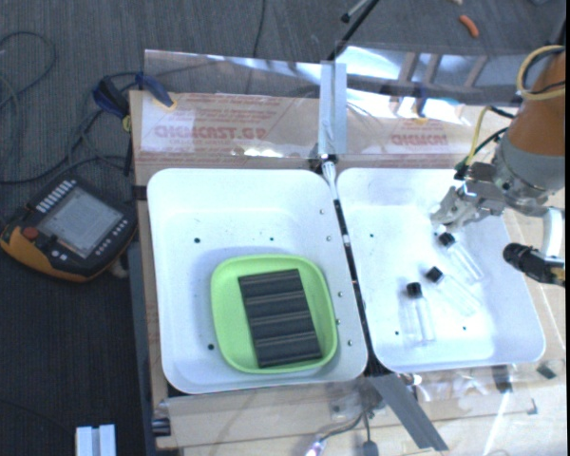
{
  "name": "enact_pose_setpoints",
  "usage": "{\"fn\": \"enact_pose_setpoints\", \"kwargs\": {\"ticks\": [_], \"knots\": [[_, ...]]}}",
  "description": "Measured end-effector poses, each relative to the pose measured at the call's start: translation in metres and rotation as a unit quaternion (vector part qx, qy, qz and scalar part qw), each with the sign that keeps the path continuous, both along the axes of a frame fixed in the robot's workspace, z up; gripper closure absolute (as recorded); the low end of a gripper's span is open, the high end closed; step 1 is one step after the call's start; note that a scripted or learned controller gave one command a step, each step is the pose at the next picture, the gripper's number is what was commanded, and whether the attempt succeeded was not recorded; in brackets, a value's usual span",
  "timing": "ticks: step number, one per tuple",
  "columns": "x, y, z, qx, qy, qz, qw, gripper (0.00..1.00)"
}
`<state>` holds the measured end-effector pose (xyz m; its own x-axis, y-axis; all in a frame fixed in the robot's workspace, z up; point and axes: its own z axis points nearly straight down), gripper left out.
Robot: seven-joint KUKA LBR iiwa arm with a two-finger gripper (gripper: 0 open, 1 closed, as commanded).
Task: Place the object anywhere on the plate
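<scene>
At far left we see a teach pendant (68, 228) lying on the floor beside the desk. Next comes the left bin (171, 255), and in it the green plate (226, 283) with a dark ribbed block (279, 317) resting on it, long axis running roughly up and down the view.

In the right bin (513, 340) lie several small clear vials with black caps. We take one of these as the object: the nearest-to-plate vial (415, 313) lies flat, its black cap toward the bin's far side and its clear body trailing toward the near rim, so its long axis runs near to far. Another vial (456, 255) lies further right, just below the gripper (453, 212).

We judge such a vial light, stiff, smooth and prone to roll or slip; we would close across its body, square to the long axis.

Whether the jaws stand apart or together we cannot tell.
</scene>
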<state>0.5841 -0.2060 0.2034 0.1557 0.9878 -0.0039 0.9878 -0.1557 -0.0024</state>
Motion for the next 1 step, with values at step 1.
{"fn": "enact_pose_setpoints", "kwargs": {"ticks": [1], "knots": [[0.0001,0.0000,0.0002,0.0001,0.000,0.000,1.0000,0.00]]}}
